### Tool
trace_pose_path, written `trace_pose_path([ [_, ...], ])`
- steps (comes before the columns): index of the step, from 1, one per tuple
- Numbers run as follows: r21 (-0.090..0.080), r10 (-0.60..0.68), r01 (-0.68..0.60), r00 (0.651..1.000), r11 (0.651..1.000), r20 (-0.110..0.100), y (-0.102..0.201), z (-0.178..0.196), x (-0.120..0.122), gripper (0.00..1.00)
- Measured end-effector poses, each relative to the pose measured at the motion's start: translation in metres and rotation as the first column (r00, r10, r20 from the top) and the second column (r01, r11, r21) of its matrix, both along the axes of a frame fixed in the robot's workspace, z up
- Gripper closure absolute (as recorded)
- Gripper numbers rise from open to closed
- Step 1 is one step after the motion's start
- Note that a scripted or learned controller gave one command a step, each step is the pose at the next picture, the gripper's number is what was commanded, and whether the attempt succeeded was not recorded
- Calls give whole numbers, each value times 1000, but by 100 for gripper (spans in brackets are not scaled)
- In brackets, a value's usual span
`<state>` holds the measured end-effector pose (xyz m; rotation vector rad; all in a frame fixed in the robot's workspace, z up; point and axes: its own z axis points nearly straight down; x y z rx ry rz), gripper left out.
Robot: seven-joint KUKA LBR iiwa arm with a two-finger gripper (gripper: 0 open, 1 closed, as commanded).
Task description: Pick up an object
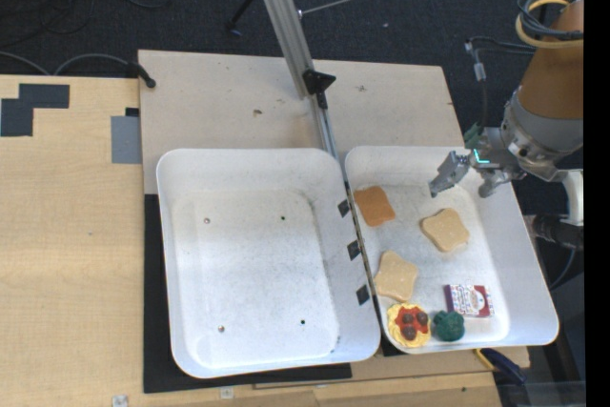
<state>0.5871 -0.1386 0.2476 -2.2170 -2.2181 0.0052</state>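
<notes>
The right bin (505, 324) holds a brown toast slice (374, 205) at its far left, a pale bread slice (445, 230) in the middle and another pale slice (396, 277) nearer the front. A small plate of red and yellow food (409, 323), a green broccoli piece (448, 326) and a red and white packet (467, 300) lie along the front. My gripper (469, 178) hangs above the far right part of this bin, just beyond the middle bread slice. Its two fingers are spread apart with nothing between them.
The left bin (191, 186) lies beside the right one, with black clips (354, 250) along the shared rims. A slanted aluminium bar (286, 24) rises from behind the bins. The arm's orange band (558, 76) is at the right.
</notes>
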Motion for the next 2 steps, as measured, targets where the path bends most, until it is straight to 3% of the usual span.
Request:
trace_pose_path([
  [1,-1,0,0,1000,1000,4,0,2,1,0],
  [2,0,-1,1,1000,1000,-1,5,-43,1,0],
])
